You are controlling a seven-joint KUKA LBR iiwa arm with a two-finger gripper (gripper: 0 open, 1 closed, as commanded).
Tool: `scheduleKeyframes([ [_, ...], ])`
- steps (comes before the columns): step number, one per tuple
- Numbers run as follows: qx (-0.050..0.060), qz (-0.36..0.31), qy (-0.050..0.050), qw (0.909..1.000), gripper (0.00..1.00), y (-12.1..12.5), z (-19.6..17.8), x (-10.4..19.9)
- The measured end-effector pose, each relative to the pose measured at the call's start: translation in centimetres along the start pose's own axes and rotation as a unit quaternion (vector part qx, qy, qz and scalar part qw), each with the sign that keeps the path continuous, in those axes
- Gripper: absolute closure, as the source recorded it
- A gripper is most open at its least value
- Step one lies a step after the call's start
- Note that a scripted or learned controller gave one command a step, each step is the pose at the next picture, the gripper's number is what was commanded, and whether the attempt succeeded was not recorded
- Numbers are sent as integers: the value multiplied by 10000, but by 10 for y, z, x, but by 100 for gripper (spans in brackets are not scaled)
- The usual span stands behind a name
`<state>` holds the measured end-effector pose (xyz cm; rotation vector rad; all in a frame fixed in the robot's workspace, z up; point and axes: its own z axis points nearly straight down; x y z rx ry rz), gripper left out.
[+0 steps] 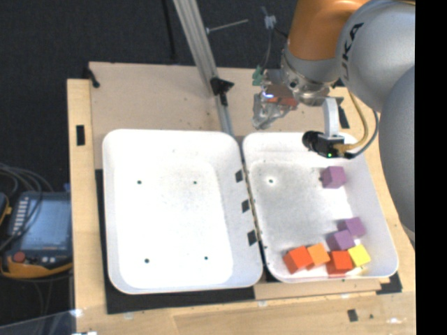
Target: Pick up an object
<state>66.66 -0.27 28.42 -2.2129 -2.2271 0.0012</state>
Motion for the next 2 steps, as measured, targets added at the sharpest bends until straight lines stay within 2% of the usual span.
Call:
scheduleKeyframes([
  [2,9,15,-5,10000,100,-8,42,94],
])
